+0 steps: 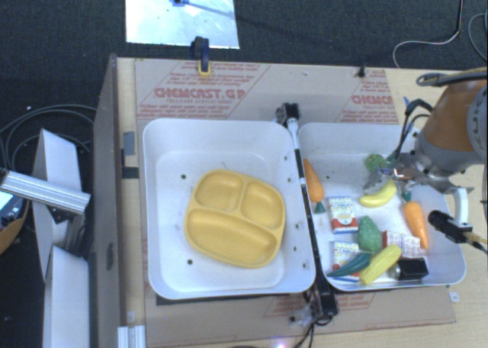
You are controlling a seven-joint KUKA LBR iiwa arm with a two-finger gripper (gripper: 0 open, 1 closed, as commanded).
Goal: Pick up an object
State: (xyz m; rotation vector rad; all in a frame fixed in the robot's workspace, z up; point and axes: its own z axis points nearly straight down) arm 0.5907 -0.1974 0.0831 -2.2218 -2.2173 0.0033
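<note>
Just above the banana point(379, 198), we hover the jaws point(393, 175) for a pick; can't tell if they're released or clenched.

bench point(229, 83) | cardboard-covered; left bin point(164, 186) and right bin point(450, 262) side by side, touching

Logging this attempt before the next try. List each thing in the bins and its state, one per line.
Yellow divided tray: upright, left bin.
Banana: lying by the gripper, right bin.
Carrot: lying flat, right bin.
Corn cob: lying flat, near front wall.
Gripper: low over the right bin, grip unclear.
</note>
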